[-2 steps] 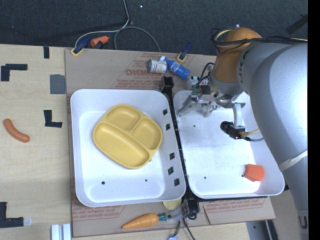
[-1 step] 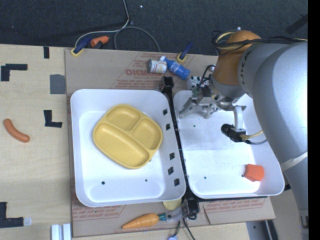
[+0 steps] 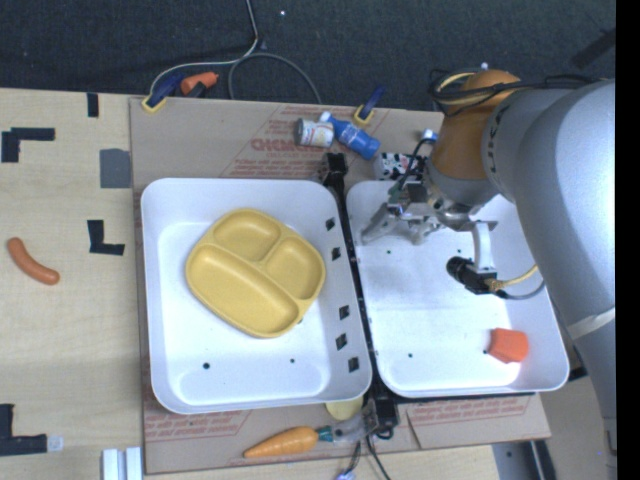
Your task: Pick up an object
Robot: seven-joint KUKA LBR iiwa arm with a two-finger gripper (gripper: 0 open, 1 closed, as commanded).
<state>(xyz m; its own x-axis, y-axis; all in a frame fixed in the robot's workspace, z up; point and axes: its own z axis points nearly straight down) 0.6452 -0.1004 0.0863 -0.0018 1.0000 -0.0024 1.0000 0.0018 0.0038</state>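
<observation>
In the right bin [image 3: 455,353], I see my gripper [image 3: 402,220] spread open and empty at the far end, well apart from the orange block [image 3: 508,345], apparently searching.

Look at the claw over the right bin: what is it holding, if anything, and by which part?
Nothing is held. The claw hangs over bare floor of the right bin; the orange block lies apart, near the corner.

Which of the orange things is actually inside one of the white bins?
The small orange block near the front right corner of the right-hand white bin. The orange carrot and the orange sausage both lie outside the bins, on the bench.
</observation>
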